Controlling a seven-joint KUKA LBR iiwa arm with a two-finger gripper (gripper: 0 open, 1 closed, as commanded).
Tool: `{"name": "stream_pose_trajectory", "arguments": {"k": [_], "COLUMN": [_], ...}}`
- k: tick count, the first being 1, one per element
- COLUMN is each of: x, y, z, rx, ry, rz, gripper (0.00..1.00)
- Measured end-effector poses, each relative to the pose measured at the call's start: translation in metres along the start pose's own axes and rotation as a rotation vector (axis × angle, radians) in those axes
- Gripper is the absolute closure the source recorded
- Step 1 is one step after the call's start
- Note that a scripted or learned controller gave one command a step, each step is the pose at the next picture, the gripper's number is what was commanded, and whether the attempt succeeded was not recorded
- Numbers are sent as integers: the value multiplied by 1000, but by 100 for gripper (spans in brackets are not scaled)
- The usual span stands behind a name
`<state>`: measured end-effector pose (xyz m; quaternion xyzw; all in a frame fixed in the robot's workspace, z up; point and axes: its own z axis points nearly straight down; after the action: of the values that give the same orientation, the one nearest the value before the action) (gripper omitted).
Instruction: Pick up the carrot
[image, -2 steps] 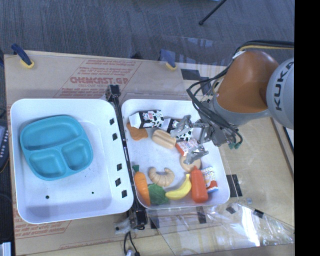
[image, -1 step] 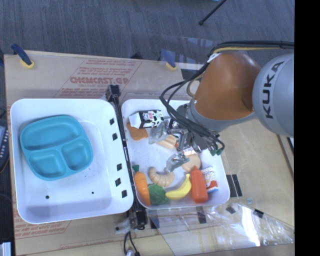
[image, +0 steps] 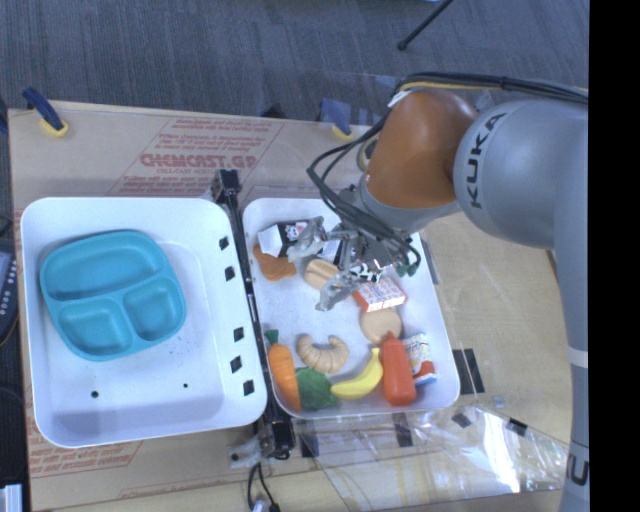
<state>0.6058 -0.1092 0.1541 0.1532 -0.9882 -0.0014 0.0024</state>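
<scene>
- While my arm (image: 500, 160) reaches in from the right, my jaws (image: 350, 268) hang over the upper middle of the right bin (image: 437, 290), low among the items there.
- Jaws state: cannot tell, the metal parts blur into the clutter below; nothing visibly held between them.
- Carrot (image: 282, 368): lying at the right bin's lower left corner, against the left wall, orange body pointing up, green top (image: 313, 390) at its lower end. Well apart from my jaws.
- Croissant (image: 324, 352) sits just right of the carrot, touching or nearly so.
- Banana (image: 362, 380) curves below the croissant, beside the green top.
- Red bottle (image: 397, 370) stands just right of the banana, near the bin's lower right.
- Small carton with blue and red print (image: 422, 358) right beside the red bottle.
- Round tan cookie-like piece (image: 380, 325) above the bottle.
- Red and white box (image: 380, 294) just under my jaws, on their right side.
- Bread roll (image: 320, 272) left of my jaws; brown-orange piece (image: 274, 267) further left.
- Black and white packet (image: 285, 236) at the bin's upper left.
- Left bin (image: 130, 400) holds a blue divided tray (image: 110, 292), three compartments, sitting toward the upper left.
- Both bins rest side by side on the cardboard-covered surface (image: 180, 150).
</scene>
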Motion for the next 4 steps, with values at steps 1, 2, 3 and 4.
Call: {"name": "stream_pose_trajectory", "arguments": {"k": [1, 2, 3, 4], "x": [-11, 24, 17, -13], "y": [-57, 9, -105, -34], "z": [-42, -28, -33, -91], "rx": [8, 1, 8, 3], "ry": [-10, -4, -8, -14], "rz": [96, 181, 322, 471], "gripper": [0, 0, 0, 0]}}
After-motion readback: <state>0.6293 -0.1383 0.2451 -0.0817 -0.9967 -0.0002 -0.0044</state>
